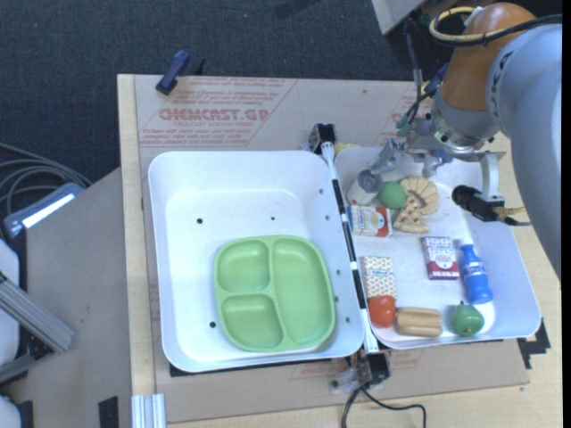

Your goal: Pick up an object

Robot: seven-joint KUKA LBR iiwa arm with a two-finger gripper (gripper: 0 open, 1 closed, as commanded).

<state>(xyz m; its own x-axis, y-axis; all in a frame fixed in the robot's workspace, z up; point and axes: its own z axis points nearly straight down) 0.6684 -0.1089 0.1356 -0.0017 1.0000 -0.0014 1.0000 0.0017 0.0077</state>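
Observation:
My gripper (385, 164) hangs low over the far left corner of the right bin (516, 239), under the grey wrist and its orange band. Just below it lie a green ball (391, 194) and a tan waffle-like piece (417, 201). A small white and red carton (368, 219) sits left of these, by the bin wall. Further toward the front are a red and white box (440, 257), a blue bottle (474, 275), a checkered packet (378, 276), a red tomato (382, 308), a bread roll (417, 321) and a green apple (466, 319).
The left bin (178, 172) holds a green divided plate (272, 292) near its front. A black clamp (321, 135) sits where the bins meet at the back. A blue clip (172, 72) lies on the board's far left corner.

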